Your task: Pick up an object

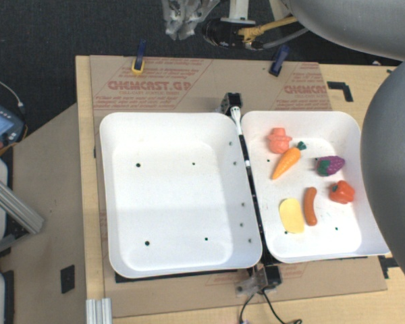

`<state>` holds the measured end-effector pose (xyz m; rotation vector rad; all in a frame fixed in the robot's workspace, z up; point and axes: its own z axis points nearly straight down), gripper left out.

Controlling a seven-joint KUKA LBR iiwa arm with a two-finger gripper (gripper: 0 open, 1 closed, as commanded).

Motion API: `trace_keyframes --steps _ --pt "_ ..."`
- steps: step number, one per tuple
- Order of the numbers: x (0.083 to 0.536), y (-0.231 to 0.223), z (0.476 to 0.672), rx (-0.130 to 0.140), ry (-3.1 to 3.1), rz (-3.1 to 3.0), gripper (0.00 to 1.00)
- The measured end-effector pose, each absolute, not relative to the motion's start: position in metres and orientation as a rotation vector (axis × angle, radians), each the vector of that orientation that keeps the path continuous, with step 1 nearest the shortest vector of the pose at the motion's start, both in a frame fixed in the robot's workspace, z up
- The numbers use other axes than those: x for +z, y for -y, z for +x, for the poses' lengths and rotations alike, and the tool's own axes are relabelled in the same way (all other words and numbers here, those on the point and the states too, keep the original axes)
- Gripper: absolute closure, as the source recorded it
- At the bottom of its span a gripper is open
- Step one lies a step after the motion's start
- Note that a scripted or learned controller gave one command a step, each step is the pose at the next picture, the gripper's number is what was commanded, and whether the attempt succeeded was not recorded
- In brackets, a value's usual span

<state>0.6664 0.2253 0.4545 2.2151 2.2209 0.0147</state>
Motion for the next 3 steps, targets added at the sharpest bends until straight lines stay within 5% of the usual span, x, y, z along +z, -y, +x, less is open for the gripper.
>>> trace_keyframes --steps 1,2,3 --pt "0.386 -0.225 0.666 -0.008 -2.223 2.223 1.00" --pt "0.438 -0.225 0.666 0.008 -2.222 2.217 1.00" --pt "0.339 -0.225 0.665 -0.013 -2.224 2.225 1.00"
